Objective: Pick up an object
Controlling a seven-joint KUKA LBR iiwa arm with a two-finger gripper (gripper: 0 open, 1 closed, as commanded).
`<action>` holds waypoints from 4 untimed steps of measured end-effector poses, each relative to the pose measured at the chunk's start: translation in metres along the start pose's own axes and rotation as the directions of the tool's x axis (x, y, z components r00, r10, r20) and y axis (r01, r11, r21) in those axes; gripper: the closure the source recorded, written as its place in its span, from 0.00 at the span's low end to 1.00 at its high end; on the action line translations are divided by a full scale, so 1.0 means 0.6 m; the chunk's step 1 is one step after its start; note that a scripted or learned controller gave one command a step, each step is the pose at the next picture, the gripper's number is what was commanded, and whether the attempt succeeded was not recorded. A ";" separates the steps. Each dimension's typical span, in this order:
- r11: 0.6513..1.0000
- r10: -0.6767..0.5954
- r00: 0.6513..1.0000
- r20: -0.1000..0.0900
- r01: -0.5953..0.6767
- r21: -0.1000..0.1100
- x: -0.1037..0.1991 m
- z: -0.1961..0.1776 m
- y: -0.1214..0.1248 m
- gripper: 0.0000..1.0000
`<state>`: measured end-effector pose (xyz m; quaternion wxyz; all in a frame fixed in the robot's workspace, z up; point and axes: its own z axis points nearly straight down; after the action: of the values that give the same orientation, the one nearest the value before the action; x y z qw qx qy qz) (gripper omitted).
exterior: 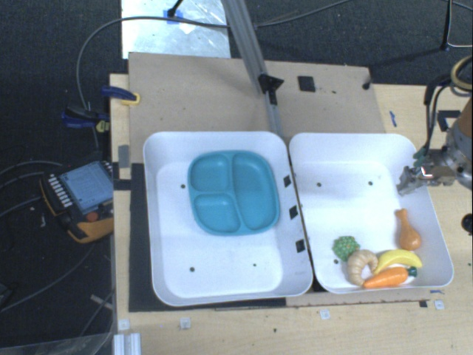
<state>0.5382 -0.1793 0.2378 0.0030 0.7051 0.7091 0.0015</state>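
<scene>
The right bin holds several toy foods near its front right corner: a green broccoli, a beige croissant, a yellow banana, an orange carrot and a brown drumstick. My gripper hangs at the right bin's right rim, above and behind the drumstick, apart from all the toys. Nothing shows between its fingers.
A blue divided plate lies in the left bin. A grey pole slants over the board behind the bins. Clamps and a handheld device lie left of the bench.
</scene>
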 end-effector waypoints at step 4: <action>1.000 -0.004 1.000 -0.003 0.004 0.004 0.343 0.039 0.049 1.00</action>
<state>0.5664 0.0263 0.2141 0.0003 0.7038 0.7103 0.0011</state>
